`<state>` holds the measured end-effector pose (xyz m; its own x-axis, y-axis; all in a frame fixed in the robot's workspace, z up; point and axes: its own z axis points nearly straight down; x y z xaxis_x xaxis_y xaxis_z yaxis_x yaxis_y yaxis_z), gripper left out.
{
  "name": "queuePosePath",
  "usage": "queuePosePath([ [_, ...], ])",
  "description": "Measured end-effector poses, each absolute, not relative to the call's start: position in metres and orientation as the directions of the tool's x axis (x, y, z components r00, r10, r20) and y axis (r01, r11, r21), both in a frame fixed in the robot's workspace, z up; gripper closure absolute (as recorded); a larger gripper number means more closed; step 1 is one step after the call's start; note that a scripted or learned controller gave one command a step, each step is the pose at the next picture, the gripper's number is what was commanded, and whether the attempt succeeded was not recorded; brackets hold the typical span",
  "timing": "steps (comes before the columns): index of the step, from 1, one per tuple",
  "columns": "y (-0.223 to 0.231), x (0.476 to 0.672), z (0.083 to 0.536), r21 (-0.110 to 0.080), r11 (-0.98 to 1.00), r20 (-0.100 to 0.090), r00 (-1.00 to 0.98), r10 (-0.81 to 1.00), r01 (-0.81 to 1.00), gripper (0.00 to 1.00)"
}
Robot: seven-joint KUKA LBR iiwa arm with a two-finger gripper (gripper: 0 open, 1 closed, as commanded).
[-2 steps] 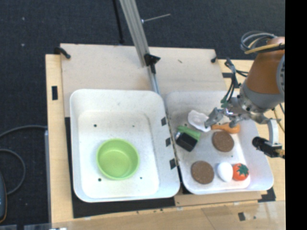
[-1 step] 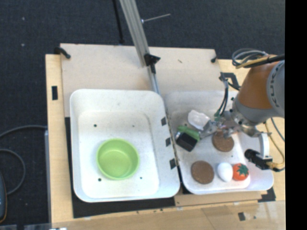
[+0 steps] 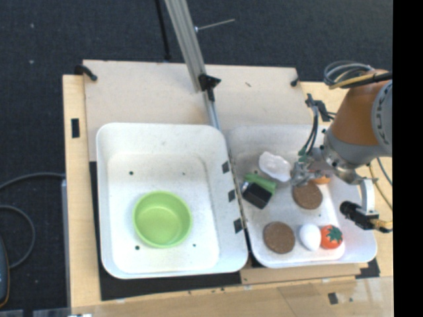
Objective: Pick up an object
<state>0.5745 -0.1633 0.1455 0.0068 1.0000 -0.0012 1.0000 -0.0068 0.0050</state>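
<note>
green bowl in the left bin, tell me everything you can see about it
The green bowl is a round, lime-coloured dish that looks like smooth plastic, with a slightly lighter rim and nothing visible inside it. It sits upright, mouth up, on the floor of the left bin, toward the front and a little left of centre. It rests on the bin floor and touches no wall, and no other object lies against it.

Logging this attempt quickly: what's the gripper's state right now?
Gripper: low in the right bin, just above a brown disc; open or closed cannot be told.
</note>
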Motion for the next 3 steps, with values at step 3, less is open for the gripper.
queuePosePath([
  [3,-0.151,0.584,0.262,0.003,0.005,-0.001,-0.005,1.000,1.000,1.00],
])
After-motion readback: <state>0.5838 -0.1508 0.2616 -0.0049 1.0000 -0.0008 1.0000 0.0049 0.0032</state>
